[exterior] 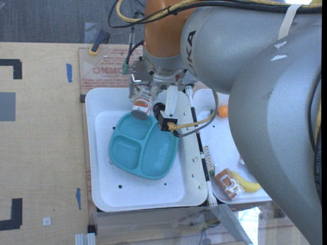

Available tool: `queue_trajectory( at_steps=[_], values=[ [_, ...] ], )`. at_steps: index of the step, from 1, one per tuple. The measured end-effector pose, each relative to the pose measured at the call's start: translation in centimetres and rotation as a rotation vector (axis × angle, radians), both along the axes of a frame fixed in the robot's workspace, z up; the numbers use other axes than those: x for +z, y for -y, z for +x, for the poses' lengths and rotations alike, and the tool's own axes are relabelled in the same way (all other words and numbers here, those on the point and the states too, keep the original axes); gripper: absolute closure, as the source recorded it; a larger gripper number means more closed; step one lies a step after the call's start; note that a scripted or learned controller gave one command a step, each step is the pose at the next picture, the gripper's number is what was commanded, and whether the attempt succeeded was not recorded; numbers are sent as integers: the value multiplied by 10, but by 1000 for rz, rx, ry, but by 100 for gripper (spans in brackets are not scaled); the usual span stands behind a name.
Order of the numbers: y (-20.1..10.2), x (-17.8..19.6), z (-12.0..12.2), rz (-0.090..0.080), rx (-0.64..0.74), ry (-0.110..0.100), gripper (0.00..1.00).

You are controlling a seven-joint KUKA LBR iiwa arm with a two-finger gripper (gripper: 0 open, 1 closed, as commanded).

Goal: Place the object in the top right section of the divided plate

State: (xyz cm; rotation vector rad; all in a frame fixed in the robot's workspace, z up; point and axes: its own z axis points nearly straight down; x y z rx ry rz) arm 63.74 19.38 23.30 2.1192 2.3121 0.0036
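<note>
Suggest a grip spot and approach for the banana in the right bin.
Take the banana across its narrow width near mid-length, coming straight down from above. It lies flat near the right bin front edge, curved, one end touching a brown packet; the arm overhangs that bin, so a side approach looks cramped.

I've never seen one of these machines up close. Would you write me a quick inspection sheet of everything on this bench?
Surface: two white bins; left bin, right bin.
Job's things: teal divided plate in left bin; small can at its upper edge, under the gripper.
Clutter: banana, brown packet, orange ball in right bin.
Gripper: gripper above the can; grasp unclear.
Cables: yellow and black cables along the arm.
Surroundings: wooden bench, blue tape marks.
</note>
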Motion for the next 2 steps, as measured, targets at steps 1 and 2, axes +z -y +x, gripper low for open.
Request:
queue_trajectory(
  at_steps=[1, 2],
  values=[
    [-1, 10, 0, -1, 4, 3, 100],
    [0, 108, -1, 1, 48, -3, 100]
  ],
)
